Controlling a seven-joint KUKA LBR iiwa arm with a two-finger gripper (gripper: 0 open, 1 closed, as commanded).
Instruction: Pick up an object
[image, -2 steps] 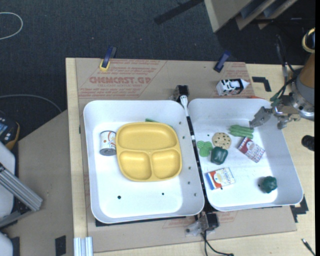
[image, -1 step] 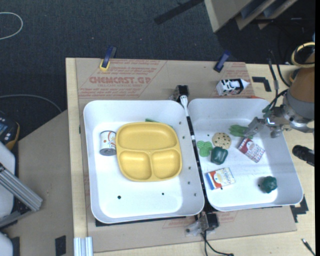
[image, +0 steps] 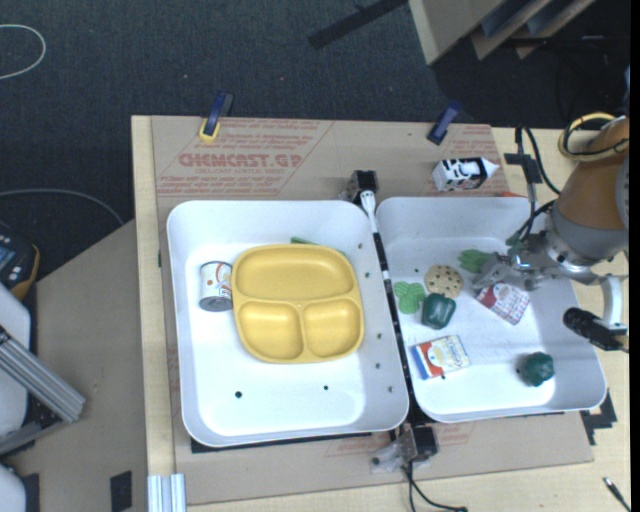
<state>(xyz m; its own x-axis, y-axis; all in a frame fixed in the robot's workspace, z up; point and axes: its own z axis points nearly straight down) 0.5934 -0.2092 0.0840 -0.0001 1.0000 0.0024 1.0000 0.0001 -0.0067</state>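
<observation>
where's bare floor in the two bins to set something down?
Left bin: a wide strip along the near wall, below the yellow tray. Right bin: a patch between the card and the dark green ball. Crowded: the cookie, green pieces and packet under the gripper.

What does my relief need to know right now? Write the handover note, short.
Gripper: low over the right bin, near its upper right, by the red-and-white packet; finger state unclear, nothing seen held.
Right bin: cookie, light green piece, dark green block, red-white-blue card, dark green lump.
Left bin: yellow divided plate, small can beside it.
Done: no pick confirmed.
Left: grasp and lift one object.
</observation>
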